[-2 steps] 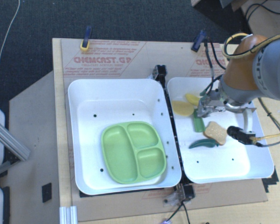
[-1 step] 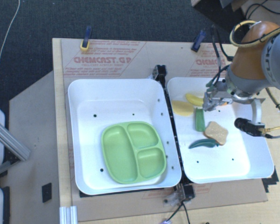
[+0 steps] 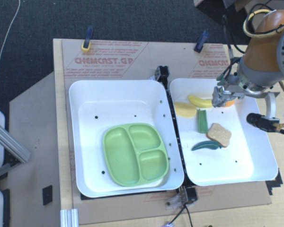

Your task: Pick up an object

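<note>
Nearest the camera, along the lower edge of the view, the front rim of the tabletop (image 3: 132,207) is seen, with a small black clip (image 3: 189,193) set where the two bins meet. Just beyond it, the left bin (image 3: 85,103) is occupied by a green divided plate (image 3: 135,153), laid flat toward the bin's front half and turned slightly askew. Beside it, the right bin (image 3: 246,169) is seen to carry a small cluster of objects in its middle and rear parts. Closest of these is a dark teal curved piece (image 3: 206,146), lying flat just in front of a tan sponge-like block (image 3: 219,134), which it nearly touches. A green stick-shaped piece (image 3: 201,120) is placed just left of the block, pointing front to back. Farther back, a pale yellow flat piece (image 3: 184,109) lies near the bin's left wall, and a yellow banana (image 3: 200,100) is set just behind it. A bit of orange (image 3: 228,103) is visible directly beside the banana's right end. The gripper (image 3: 221,97) is lowered over that spot, at the banana's right end; whether the fingers are apart or together cannot be told. At the far edge of the brown board (image 3: 142,56), a yellow-and-blue clamp (image 3: 87,39) and a blue clamp (image 3: 201,41) are fixed.
</note>
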### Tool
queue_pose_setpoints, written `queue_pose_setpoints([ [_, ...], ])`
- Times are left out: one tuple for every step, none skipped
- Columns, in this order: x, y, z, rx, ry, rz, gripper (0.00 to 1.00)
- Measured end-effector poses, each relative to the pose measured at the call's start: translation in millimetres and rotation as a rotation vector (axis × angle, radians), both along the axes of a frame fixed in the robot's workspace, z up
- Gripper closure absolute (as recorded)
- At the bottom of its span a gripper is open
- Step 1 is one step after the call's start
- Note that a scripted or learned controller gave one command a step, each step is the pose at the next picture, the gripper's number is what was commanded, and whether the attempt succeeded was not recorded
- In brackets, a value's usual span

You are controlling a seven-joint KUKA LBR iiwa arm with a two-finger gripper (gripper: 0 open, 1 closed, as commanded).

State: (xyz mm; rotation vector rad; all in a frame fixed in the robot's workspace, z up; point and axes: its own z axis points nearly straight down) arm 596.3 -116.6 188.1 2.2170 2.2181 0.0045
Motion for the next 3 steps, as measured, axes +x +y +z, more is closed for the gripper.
queue_pose_setpoints([
  [1,0,41,0.000,-0.001,0.000,1.00],
  [-13,56,49,0.004,0.008,0.005,1.00],
  [-21,99,43,0.004,0.009,0.003,1.00],
])
